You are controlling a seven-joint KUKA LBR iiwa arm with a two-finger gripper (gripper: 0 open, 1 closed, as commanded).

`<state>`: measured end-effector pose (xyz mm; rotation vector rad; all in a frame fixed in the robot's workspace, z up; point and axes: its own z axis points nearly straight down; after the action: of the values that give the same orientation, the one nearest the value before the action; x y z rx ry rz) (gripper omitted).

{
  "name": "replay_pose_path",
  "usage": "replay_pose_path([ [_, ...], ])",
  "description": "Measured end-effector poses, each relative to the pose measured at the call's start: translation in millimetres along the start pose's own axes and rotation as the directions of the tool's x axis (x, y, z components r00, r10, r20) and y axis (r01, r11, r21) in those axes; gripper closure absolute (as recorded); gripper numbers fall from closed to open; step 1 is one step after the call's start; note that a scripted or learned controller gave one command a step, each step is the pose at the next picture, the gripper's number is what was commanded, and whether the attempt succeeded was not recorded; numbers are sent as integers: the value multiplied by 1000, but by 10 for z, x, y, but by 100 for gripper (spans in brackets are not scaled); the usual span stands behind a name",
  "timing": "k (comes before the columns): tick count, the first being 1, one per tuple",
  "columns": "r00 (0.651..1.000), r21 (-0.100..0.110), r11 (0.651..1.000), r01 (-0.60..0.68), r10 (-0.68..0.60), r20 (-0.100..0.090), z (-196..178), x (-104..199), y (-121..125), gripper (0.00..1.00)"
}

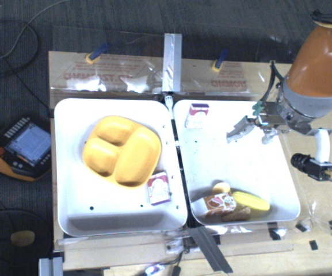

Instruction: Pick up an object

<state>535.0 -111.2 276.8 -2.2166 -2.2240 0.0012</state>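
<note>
Arm (318, 68) reaches in from the right, orange band high, wrist tilted down over the right bin (286, 171). Gripper (252, 130) hangs over that bin's upper right part, its two fingers spread apart, nothing between them.

Right bin: small red-and-white carton (197, 115) at the top left corner by the divider. Along the near wall sits a cluster: yellow banana-like piece (251, 200), brown-and-white packet (218, 203), pale round bit (221, 187), brown sausage-like piece (237, 214), all touching or just beside each other. Middle of the bin floor is bare, well apart from both groups.

Left bin (73, 211): big yellow lumpy toy (121, 149) in the centre, second small carton (158, 188) just at its lower right edge, near the divider.

Bench (321, 246) is pale wood, plastic sheet (114, 73) taped behind the bins. Dark carpet around; handheld controller (19, 148) on the floor left, cables nearby.
</note>
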Motion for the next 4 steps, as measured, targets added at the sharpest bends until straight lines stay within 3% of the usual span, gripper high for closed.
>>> replay_pose_path([
  [1, 986, 2, 986, 165, -165, -1, 1265, 155, -374, 0],
  [2, 987, -11, 987, 162, -162, 2, 1866, 47, -474, 0],
  [3, 987, -15, 987, 163, -163, 1, 1761, 62, -453, 100],
  [4, 989, 1, 989, 149, -149, 1, 939, 702, -96, 100],
])
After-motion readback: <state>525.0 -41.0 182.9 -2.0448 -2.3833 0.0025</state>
